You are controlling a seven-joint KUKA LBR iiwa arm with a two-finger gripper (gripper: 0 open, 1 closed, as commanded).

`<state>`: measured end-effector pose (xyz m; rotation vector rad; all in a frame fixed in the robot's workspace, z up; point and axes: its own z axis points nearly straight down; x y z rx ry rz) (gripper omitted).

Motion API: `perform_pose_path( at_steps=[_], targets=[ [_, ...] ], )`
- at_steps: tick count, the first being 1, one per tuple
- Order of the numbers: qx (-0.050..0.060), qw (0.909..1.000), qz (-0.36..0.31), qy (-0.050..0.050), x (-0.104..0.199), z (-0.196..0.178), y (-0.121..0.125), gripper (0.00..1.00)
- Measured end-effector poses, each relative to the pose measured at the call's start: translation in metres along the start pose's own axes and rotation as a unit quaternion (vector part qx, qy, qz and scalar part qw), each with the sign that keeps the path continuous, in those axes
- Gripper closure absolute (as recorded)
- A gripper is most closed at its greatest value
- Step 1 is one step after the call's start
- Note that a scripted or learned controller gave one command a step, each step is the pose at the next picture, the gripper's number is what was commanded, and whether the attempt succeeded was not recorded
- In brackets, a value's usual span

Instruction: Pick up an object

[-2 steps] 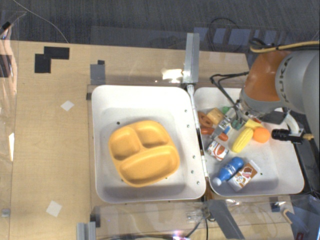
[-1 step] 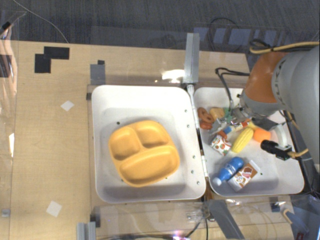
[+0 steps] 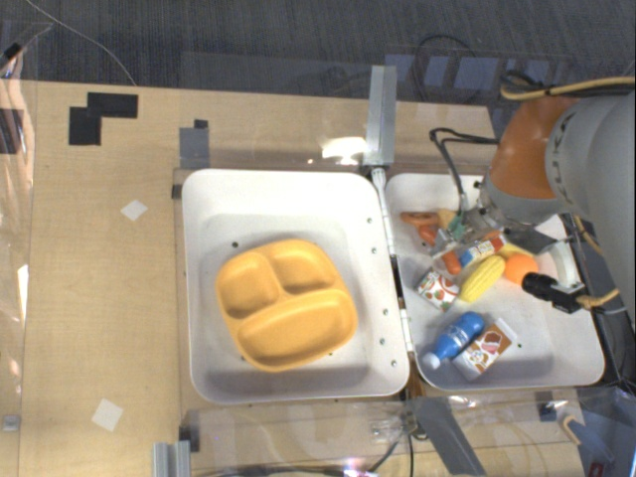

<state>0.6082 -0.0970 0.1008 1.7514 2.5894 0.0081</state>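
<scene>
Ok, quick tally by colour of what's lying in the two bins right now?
Yellow: 2, the divided plate and the corn cob
Orange: 1, the ball
Blue: 1, the bottle
Red and white: 2, the cartons
Under the arm: too cluttered to count
Total: 6

No lettering can be made out: the printed carton (image 3: 486,348) and small packet (image 3: 437,288) are too blurred.

Two white bins (image 3: 199,266) sit on a pale wood-coloured bench (image 3: 89,296). The left one holds a yellow sectioned plate (image 3: 286,303). In the right lie a yellow corn cob (image 3: 479,277), an orange ball (image 3: 518,265), a blue bottle (image 3: 455,339) with a white cap, and a brown-and-white carton (image 3: 485,349).
</scene>
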Motion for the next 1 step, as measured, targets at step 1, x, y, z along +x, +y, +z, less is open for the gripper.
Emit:
perform_pose_path(
  at_steps=[1],
  targets=[
    [0.005, 0.9874, 0.158, 0.003, 0.0425, -0.0844, 0.0619, 1.0]
  ],
)
